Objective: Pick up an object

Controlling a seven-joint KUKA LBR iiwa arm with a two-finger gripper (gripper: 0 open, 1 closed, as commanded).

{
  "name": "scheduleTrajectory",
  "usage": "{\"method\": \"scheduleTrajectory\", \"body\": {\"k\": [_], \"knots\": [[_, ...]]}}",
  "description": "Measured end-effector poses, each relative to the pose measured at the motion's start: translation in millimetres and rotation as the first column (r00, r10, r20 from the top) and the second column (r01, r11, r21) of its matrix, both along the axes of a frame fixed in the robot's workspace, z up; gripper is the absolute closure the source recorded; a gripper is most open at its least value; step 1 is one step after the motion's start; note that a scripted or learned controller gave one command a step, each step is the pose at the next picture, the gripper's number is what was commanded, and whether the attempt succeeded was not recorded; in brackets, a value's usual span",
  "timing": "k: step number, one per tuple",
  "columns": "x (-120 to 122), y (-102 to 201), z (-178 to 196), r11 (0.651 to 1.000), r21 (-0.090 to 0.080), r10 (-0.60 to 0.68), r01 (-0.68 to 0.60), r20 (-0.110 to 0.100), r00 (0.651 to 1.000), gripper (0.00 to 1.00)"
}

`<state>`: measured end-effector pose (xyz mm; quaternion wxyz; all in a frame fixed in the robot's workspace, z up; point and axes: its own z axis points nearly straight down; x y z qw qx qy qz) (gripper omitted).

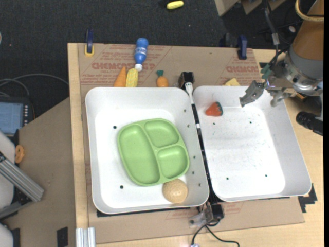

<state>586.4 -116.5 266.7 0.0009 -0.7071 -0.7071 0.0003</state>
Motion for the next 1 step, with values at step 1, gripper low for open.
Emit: {"method": "scheduleTrajectory", "body": {"k": [1], "knots": [[39.2, 43.2, -86.8, 1.000, 0.002, 0.005, -0.005, -0.004, 1.000, 0.00]]}}
